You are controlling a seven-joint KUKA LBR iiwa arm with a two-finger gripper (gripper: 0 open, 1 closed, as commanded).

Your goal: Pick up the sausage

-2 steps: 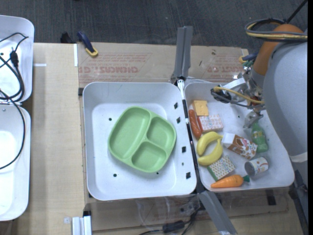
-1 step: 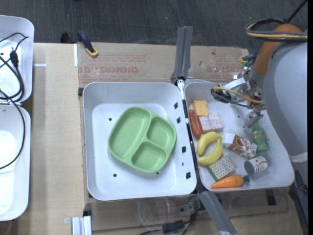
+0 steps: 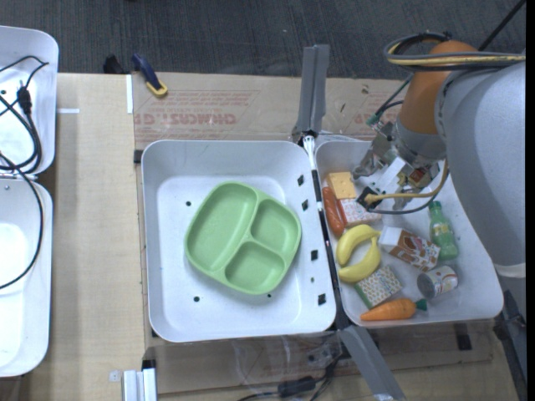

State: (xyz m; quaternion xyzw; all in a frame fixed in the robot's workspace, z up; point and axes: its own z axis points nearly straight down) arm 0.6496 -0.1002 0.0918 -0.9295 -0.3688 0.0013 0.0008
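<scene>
A: Where's the sausage (image 3: pixel 334 211)?

B: In the right bin (image 3: pixel 472 266), over at about nine o'clock. It lies lengthwise against the left wall, reddish-orange, nothing on top of it.

A: And the gripper (image 3: pixel 383 176)?

B: It hangs over the same bin, at roughly eleven o'clock. From the sausage it sits at about two o'clock, near but apart. It isn't touching the sausage.

A: Is it open or closed?

B: I can't tell from here. The wrist and its fittings get in the way. I see nothing held in it.

A: What's crowding the sausage?

B: A yellow block (image 3: pixel 341 184) is just beside its top end, at one o'clock. A banana (image 3: pixel 359 253) curves at its five o'clock, close to its lower end.

A: The rest of that bin?

B: A carrot (image 3: pixel 389 310) lies at six o'clock along the near wall. A can (image 3: pixel 436 282) lies on its side at five, and a green bottle (image 3: pixel 441 230) is at three. A small carton (image 3: pixel 414 249) rests near the middle.

A: And the left bin (image 3: pixel 167 224)?

B: A green divided plate (image 3: pixel 242 236) sits in the middle of it, flat, well apart from the arm.
</scene>
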